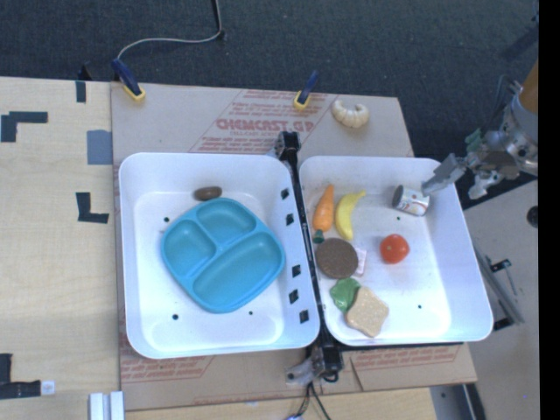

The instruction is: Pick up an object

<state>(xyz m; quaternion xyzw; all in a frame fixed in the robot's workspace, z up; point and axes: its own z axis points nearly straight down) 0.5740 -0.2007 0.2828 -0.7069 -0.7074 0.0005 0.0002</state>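
Hand (457, 170) at right white bin's (455, 261) far-right rim, beside small silver can (409, 200); grip state can't tell.

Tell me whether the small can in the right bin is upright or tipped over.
Tipped over. The small can lies on its side on the right bin's floor near the far right corner, its round end facing left.

clamps: blue-yellow (128, 79), yellow (306, 93) | white round thing (351, 113) on cardboard (254, 125)
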